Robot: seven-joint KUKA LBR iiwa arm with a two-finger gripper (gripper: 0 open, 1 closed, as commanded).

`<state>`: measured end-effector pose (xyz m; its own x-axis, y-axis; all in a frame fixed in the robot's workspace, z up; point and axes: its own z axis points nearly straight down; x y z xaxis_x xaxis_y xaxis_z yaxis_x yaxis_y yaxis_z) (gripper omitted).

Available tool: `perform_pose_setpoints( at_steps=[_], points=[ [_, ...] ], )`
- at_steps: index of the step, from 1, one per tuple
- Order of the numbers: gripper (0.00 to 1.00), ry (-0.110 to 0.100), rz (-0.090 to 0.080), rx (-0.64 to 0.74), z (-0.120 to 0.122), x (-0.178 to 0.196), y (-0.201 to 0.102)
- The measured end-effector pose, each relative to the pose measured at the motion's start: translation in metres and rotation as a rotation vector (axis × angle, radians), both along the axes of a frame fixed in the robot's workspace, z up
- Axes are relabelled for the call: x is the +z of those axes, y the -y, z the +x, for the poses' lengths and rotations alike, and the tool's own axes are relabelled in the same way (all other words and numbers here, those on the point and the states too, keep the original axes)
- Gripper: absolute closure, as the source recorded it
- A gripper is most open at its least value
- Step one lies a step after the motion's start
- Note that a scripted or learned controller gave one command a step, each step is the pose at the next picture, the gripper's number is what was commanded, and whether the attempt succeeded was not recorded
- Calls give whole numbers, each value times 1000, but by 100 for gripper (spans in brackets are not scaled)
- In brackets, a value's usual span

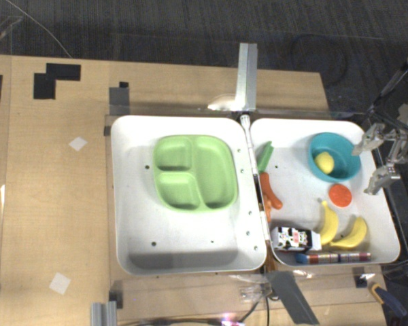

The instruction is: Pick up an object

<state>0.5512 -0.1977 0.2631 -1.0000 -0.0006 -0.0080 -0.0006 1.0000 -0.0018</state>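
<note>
Currently the gripper (379, 160) sits at the right rim of the right bin (296, 131), level with the teal bowl (340, 156) and just to that bowl's right. Its two fingers (376, 182) appear spread apart, with nothing visible between them; no object is held. The task names no particular object, so the nearest candidates govern the coming move. The teal bowl, with a yellow lemon-like fruit (324, 161) resting inside it, lies directly to the camera view's left of the fingers and is the closest item. An orange round fruit (340, 195) lies on the bin floor just below the bowl, down and to the left of the fingers. Two bananas (343, 227) lie further toward the near wall, each with its long axis running roughly up and down in the view, slightly curved. Well apart from the fingers, against the divider, lie a green pepper-like piece (264, 156) and an orange carrot (269, 191), both elongated along the divider. A small printed box (292, 238) and marker pens (336, 257) rest along the near wall. The left bin (129, 202) holds a green divided tray (194, 172). In judgement, a short leftward and downward move reaches the bowl or the orange fruit.
</note>
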Motion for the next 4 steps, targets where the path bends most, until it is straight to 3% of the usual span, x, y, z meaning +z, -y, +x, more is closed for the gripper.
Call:
perform_pose_setpoints(
  at_steps=[1, 2, 3, 4],
  points=[
    [0, -5, 1, 141, -35, -87, 8],
    [0, 14, -5, 117, -47, -160, 7],
    [0, 7, -3, 25, -37, -173, -10],
    [0, 8, -3, 71, -30, -173, 8]
  ],
)
